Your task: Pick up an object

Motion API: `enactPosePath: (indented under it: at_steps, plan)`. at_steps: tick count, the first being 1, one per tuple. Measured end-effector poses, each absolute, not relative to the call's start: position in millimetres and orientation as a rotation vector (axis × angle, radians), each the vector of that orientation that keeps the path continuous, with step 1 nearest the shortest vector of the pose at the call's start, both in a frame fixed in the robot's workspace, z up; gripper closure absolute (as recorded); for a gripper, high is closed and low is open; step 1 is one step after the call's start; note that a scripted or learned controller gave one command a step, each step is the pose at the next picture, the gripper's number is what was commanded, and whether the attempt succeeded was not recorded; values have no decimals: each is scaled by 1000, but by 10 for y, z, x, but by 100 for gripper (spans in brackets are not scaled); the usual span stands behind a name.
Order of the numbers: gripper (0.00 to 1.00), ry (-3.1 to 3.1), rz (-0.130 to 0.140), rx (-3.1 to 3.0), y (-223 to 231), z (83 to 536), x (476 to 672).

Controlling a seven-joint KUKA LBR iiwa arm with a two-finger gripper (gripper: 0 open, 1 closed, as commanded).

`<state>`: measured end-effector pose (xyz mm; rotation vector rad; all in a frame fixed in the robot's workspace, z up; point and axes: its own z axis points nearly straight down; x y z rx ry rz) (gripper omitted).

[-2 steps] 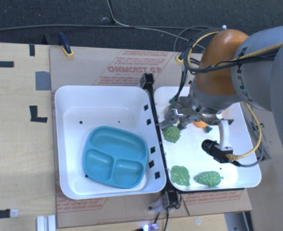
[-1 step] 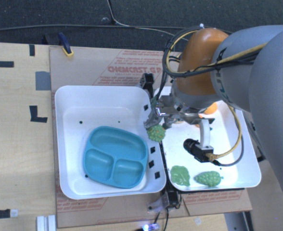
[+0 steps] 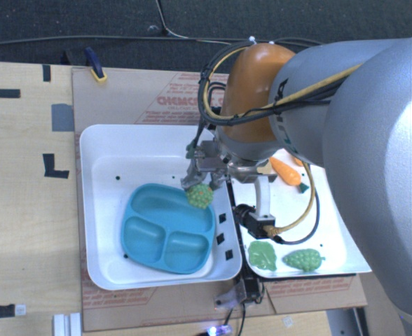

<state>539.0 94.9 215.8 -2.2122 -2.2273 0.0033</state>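
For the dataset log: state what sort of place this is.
Probably a robot test bench in a lab: a grey arm reaches over two white bins, one holding a blue divided tray, the other toy food like a carrot.

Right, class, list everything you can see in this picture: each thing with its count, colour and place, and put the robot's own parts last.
Bins: 2, white, side by side on the bench.
Divided tray: 1, blue, three compartments, lying in the left bin.
Bumpy green toy: 1, light green, at the gripper's tips, over the tray's upper right edge.
Carrot toy: 1, orange, in the right bin, partly behind the arm.
Leafy green toy: 1, green, near the front of the right bin.
Grape-like toy: 1, green, right of the leafy one.
Clamp: 1, blue and yellow, at the bench's back edge.
Arm: 1, grey with an orange band, reaching from the right.
Gripper: 1, metal grey, above the left bin's right side.
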Motion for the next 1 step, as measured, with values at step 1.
enactPosePath:
  at_steps: [1]
  plan:
    - [0, -2223, 4, -2217, 921, 2163, 5391]
